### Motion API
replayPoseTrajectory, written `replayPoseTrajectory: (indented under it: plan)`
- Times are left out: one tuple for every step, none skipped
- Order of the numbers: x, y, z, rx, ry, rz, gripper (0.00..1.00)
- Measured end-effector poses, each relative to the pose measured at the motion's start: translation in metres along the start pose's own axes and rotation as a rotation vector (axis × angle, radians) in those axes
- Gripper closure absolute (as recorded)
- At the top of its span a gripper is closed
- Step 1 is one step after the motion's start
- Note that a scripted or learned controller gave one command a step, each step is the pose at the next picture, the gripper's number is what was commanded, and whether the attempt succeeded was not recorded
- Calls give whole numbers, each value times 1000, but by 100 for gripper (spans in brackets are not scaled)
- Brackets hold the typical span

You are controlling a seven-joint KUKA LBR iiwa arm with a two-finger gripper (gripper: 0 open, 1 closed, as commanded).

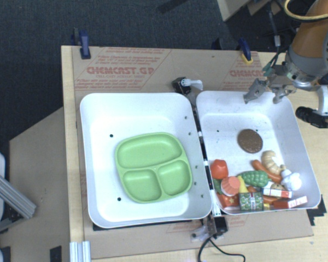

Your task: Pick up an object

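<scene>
Gripper (pixel 268 92) hangs open-fingered above right bin's (pixel 229 109) far edge.

Well below the pincer (pixel 268 91), a brown round disc (pixel 250 141) lies flat. Farther down, toy foods (pixel 254 185) crowd together: red, orange and green pieces, a green can.

- Red print reading "CHEMCAST G.P." is showing on the brown protective sheet (pixel 126 64) covering the bench, just behind the left white bin (pixel 98 146).
- The same red print is repeating behind the right white bin (pixel 300 141), only partly legible there.
</scene>
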State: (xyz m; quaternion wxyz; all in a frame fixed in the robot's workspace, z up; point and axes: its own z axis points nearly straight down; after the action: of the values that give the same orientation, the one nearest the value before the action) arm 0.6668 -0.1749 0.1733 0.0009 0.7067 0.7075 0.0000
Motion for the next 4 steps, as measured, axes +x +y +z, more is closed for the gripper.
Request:
replayPoseTrajectory:
  plan:
    - [14,-70,94,13,5,3,0]
    - [12,-65,78,-1,0,2,100]
    - [101,-155,-17,2,7,-5,100]
    - [163,-127,-13,-2,2,-6,100]
